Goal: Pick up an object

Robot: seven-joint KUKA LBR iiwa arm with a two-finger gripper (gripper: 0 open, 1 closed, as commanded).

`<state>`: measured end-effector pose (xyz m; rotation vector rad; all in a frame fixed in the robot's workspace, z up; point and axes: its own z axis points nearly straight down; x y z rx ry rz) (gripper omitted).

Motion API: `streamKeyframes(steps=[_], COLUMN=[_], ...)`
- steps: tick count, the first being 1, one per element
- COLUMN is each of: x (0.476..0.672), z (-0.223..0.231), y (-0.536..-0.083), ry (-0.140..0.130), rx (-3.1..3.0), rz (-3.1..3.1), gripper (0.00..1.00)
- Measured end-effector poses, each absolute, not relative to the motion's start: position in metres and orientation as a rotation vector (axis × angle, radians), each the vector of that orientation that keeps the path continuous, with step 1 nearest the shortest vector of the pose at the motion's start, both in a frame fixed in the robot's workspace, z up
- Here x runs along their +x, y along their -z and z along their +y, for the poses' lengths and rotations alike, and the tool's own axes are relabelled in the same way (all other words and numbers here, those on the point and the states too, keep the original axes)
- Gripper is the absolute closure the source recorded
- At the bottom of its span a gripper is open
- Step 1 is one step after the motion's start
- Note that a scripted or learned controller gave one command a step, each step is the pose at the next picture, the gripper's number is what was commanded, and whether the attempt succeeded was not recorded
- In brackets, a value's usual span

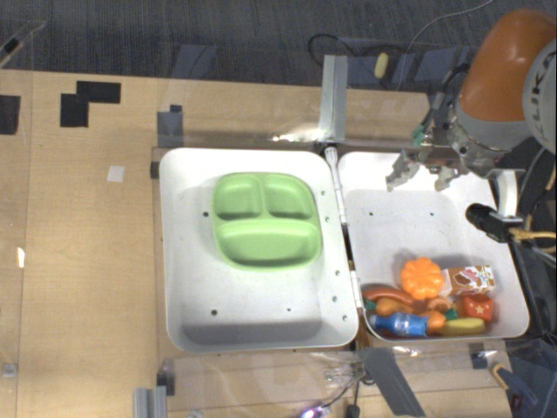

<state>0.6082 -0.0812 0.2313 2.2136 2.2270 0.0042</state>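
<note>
My gripper (422, 176) hangs open over the far edge of the right bin (409, 233), its two grey fingers spread apart with nothing between them. Well below it, along the bin's near edge, lies a cluster of toy food: an orange pumpkin (422, 278), a white printed packet (472, 279), a red piece (476, 306), a yellow banana shape (464, 326), a blue bottle-like piece (399, 324) and an orange carrot-like piece (389, 300).
The left bin (187, 233) holds a green divided plate (265, 218). A metal post (334, 94) stands behind the gap between the bins. A black handle-like part (493, 221) juts over the right bin's right side.
</note>
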Motion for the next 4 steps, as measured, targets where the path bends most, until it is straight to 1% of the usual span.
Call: streamKeyframes(steps=[1, 2, 3, 4], x=[0.563, 0.504, 0.493, 0.495], z=[-0.091, -0.128, -0.106, -0.105], y=[-0.155, -0.090, -0.091, -0.102], ry=[-0.003, -0.014, -0.019, -0.025], rx=[2.219, 2.170, 2.237, 2.233], rz=[2.222, 2.258, 2.177, 2.178], gripper=[0.00, 0.00, 0.00, 1.00])
